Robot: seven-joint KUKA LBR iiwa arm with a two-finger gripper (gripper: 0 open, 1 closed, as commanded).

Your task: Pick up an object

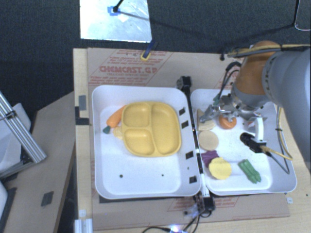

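Orange obj (227, 123) just beside fingers (215, 112), right bin (287, 177); spread or pinching, can't tell.

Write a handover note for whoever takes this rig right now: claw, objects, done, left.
Claw: low over the upper-left corner of the right bin. I cannot tell whether it has a grasp.
Right bin: orange round piece just beside the claw, tan disc below it, then purple piece, yellow disc and green piece toward the near edge.
Left bin: yellow divided plate, with a carrot against its upper-left edge.
Done: no pick confirmed.
Left: grasp and lift one object. The orange piece or the tan disc looks nearest.
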